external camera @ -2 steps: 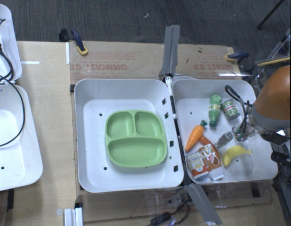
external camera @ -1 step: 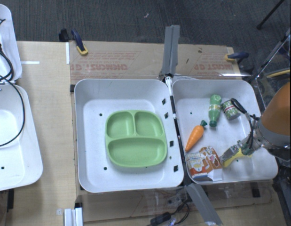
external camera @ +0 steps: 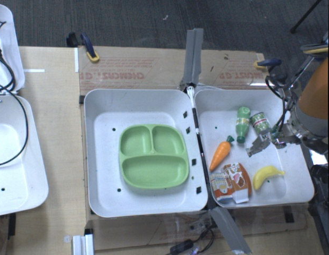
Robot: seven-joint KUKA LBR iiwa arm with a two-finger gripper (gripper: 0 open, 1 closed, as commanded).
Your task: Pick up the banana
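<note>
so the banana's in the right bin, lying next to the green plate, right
Not quite. The camera view shows the banana in the right bin, but the green plate sits in the left bin. The banana lies beside the snack packet.

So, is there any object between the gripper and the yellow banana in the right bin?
Nothing visible does. The metal two-finger gripper hangs just up-left of the curved yellow banana, with bare white bin floor between them. The orange toy carrot lies further left.
</note>
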